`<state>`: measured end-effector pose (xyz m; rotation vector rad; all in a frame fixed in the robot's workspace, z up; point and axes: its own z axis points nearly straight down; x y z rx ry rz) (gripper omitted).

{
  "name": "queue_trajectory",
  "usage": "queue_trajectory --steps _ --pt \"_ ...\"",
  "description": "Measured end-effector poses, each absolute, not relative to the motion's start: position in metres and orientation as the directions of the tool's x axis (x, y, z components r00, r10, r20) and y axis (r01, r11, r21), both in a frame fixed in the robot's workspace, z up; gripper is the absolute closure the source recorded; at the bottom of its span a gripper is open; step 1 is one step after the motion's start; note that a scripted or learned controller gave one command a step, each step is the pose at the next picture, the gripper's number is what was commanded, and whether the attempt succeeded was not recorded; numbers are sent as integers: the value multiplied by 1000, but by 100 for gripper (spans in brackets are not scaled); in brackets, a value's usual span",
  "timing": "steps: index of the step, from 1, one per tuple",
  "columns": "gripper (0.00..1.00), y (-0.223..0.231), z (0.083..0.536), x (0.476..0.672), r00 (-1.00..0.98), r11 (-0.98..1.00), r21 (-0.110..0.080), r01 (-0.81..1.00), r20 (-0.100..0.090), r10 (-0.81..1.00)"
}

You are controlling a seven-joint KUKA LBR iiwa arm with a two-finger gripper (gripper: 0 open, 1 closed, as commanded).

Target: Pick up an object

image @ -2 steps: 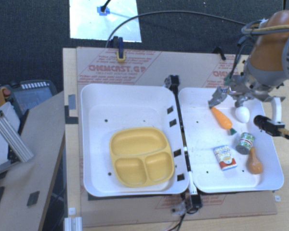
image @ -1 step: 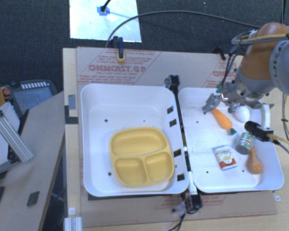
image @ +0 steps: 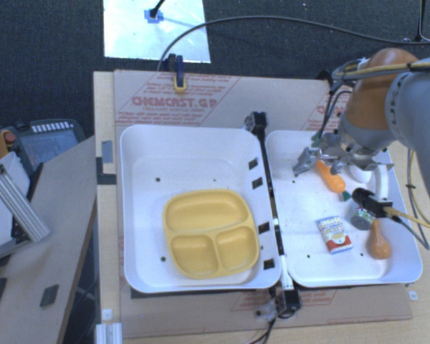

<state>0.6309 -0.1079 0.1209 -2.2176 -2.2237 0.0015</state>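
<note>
The arm (image: 394, 99) is reaching in from the right and hanging over the far part of the right bin (image: 301, 264). Its gripper (image: 321, 162) is sitting low there, with grey fingers (image: 303, 165) spreading out to the left and right of a carrot (image: 330, 177). The fingers are looking fairly wide, and the carrot's far end is lying right by them, but I cannot tell whether they are gripping it.

The carrot is lying in the right bin's far half, long axis running diagonally from far-left to near-right.

Nearer, a small juice carton (image: 334, 234) is lying flat, with a dark green block (image: 361, 216) just to its right and a tan pear-shaped piece (image: 378, 241) beside that.

In the left bin (image: 150, 149), a yellow divided tray (image: 211, 231) is resting toward the near side.
</note>
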Motion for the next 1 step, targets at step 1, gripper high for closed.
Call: queue_trajectory --steps 1 --pt "0 -107 83 631 -1 1 -1 1000 0 1000"
